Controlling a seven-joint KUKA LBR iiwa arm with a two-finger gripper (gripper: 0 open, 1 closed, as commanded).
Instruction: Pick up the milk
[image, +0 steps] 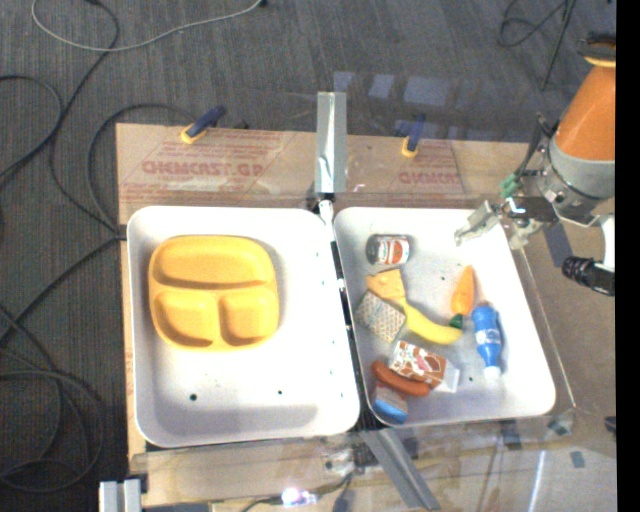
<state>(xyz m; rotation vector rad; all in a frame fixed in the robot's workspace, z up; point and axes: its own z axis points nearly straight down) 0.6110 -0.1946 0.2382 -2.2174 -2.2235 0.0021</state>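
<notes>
Grey metal at the wrist marks your starting point: the gripper (490, 222) hangs over the upper right corner of the right bin (535, 330), tilted inward from the arm's side, and its thin fingers appear spread apart with nothing between them. You can read that as a poised approach, not a grasp.

The milk carton (418, 365) lies flat on its side well below the gripper, near the bin's lower middle. It is hemmed in, which explains why a clean descent matters: a banana (432, 328) curves just above it, a hot dog (400, 380) lies against its lower left edge, and a blue bottle (486, 338) stands just to its right. A carrot (463, 291) and a can (388, 249) sit farther up the bin.

Across the divider, a yellow compartment tray (213, 290) rests in the left bin (240, 410), well apart from the carton.
</notes>
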